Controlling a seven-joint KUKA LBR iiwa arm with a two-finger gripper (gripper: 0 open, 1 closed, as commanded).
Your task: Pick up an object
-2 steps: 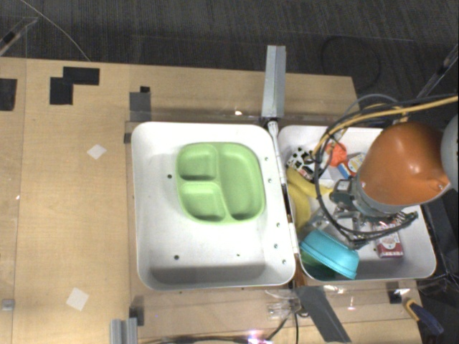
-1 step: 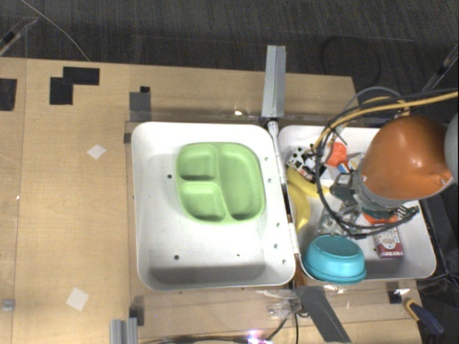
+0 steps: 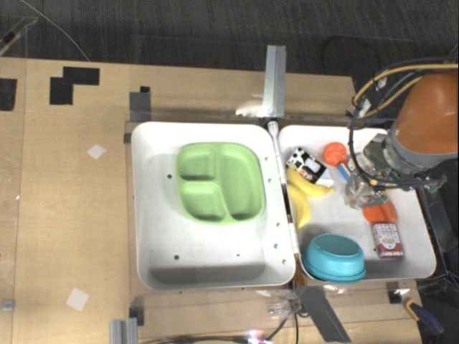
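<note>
Camera view: fingers (image 3: 356, 192) low in right bin (image 3: 423, 264); their opening cannot be told. Orange block (image 3: 379, 213) just below-right of them, red carton (image 3: 387, 239) beyond; banana (image 3: 303, 196) left.

We can't make out the tool (image 3: 361, 192) fingers, they blur into clutter. Arm (image 3: 430, 120) is cut off at the right edge. It overlaps the orange block (image 3: 380, 213) top. Carton (image 3: 387, 239) print is too small to read.
</note>
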